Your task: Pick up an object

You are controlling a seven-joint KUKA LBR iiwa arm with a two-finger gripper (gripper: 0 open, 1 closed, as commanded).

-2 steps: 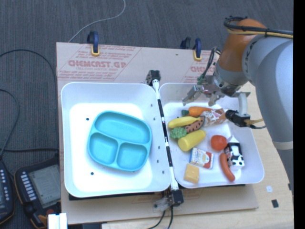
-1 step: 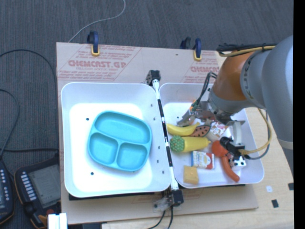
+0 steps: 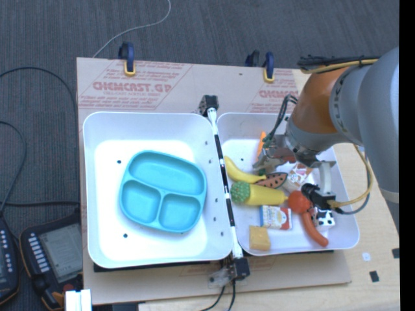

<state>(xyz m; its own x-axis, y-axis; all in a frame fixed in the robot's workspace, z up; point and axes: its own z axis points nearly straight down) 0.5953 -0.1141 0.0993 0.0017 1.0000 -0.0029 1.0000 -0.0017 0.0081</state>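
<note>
The right bin [image 3: 347, 238] holds several toy foods: a yellow banana [image 3: 235, 171], a corn cob with a green end [image 3: 257, 194], a red tomato [image 3: 298, 201], an orange-red pepper [image 3: 316, 233], a small carton [image 3: 276, 218] and a tan cheese block [image 3: 260, 240]. My gripper [image 3: 268, 163] is down in this bin, near its back left. It hangs just above the banana's right end and a brown-red slice [image 3: 279, 179]. An orange piece [image 3: 262, 139] pokes out behind it. The wrist hides what lies under the gripper.
The left bin [image 3: 104, 238] holds a blue three-compartment plate [image 3: 162, 190]. A black and white toy [image 3: 327, 218] lies by the tomato. A clamp and rail [image 3: 220, 167] run between the bins. The arm's grey body and orange band [image 3: 324, 102] cover the right bin's back right.
</note>
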